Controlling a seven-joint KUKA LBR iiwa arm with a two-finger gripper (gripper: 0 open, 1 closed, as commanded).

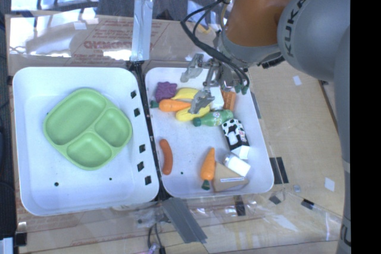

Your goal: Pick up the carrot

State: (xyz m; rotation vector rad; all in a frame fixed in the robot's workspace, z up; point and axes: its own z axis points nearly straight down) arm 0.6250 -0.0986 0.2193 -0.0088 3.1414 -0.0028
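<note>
Two carrots lie in the right bin [256, 128]. One carrot [172, 106] lies on its side near the bin's back left, its green end pointing left, beside a yellow banana [186, 94]. The other carrot [208, 165] lies near the front, green end toward the front edge, next to a brown wedge [225, 180]. My gripper [202, 98] hangs low over the back of the bin, just right of the first carrot's orange tip and over the banana. I see nothing lifted off the bin floor.
Purple grapes [165, 90], a green vegetable [213, 119], an orange piece [228, 99], a black-and-white cow toy [234, 132], a white block [237, 165] and a red sausage [166, 156] crowd the right bin. The left bin [30, 187] holds a green divided plate [88, 128].
</note>
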